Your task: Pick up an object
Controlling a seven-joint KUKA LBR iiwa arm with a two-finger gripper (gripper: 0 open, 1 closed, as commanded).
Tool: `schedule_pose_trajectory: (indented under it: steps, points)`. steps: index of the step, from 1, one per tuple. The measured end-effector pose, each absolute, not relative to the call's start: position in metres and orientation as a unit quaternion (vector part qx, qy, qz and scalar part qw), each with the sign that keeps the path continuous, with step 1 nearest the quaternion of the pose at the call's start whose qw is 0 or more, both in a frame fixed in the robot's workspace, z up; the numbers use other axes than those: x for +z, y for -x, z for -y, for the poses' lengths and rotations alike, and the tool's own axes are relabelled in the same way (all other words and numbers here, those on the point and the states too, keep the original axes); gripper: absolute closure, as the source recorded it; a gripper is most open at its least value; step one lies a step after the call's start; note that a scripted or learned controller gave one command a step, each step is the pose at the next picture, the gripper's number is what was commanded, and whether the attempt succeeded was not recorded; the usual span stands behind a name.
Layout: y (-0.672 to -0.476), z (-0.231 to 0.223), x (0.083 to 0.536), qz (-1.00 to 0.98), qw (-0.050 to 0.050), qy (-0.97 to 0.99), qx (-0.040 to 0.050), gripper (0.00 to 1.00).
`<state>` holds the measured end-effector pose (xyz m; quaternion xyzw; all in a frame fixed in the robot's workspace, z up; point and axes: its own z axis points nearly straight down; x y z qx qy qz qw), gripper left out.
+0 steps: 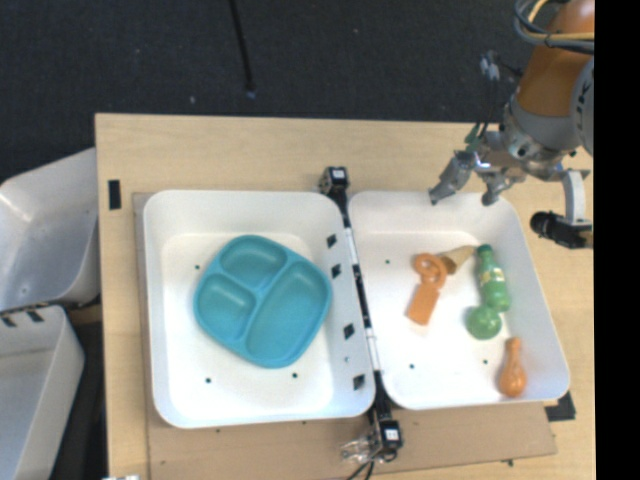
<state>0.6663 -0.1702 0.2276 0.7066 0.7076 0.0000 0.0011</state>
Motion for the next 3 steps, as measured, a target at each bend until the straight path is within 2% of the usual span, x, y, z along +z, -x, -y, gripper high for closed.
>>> schedule_pose_trajectory:
  steps: [1,2,3]
  points:
    - [-0.662,0.163,0.178,-0.708,0.000,-0.706,-0.0016,0.00]
    - [-0.667,0.173,0.124,-0.707,0.001,-0.707,-0.0015,0.00]
    - [-0.667,0.175,0.101,-0.707,0.001,-0.707,-0.0015,0.00]
